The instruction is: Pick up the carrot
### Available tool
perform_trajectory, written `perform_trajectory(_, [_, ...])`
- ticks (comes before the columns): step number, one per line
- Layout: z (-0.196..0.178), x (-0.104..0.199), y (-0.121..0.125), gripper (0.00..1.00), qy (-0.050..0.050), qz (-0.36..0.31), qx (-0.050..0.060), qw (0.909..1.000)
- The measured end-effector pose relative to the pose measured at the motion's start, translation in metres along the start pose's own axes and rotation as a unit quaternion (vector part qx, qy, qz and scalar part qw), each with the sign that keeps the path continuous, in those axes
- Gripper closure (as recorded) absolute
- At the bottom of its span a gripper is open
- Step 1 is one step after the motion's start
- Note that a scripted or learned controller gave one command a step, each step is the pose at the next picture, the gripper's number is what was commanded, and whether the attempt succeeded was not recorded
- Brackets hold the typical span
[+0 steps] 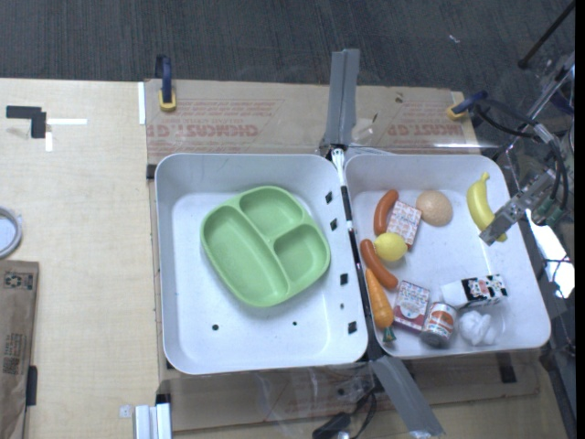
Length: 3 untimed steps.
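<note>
The carrot point(380, 304) is orange with a green stub at its near end. It lies lengthwise along the left wall of the right bin point(535, 286), near the front. A red sausage point(377, 262) touches its far end, and a red and white box point(412, 302) lies just to its right. My gripper point(499, 226) hangs at the right side of the same bin, beside the banana point(479, 201) and well to the right of the carrot. Nothing shows in it.
The right bin also holds a lemon point(390, 246), a second sausage point(386, 210), a beige egg-like thing point(435, 208), another small box point(405, 223), a can point(440, 324), a black and white carton point(483, 288) and a white lump point(480, 328). A green divided plate point(265, 243) lies in the left bin point(178, 273).
</note>
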State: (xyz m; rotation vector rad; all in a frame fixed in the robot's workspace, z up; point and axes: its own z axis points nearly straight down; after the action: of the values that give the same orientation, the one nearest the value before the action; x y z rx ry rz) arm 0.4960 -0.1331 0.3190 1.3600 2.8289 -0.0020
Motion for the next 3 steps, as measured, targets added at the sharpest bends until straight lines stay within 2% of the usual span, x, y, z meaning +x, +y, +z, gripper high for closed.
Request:
perform_trajectory(1, [-0.044, -0.059, -0.069, 1.0, 0.0, -0.264, -0.001, 0.9645])
perform_trajectory(2, [0.059, -0.051, -0.031, 1.0, 0.001, -0.404, -0.001, 0.9146])
perform_trajectory(3, [0.117, -0.067, -0.058, 1.0, 0.001, -0.408, -0.001, 0.9131])
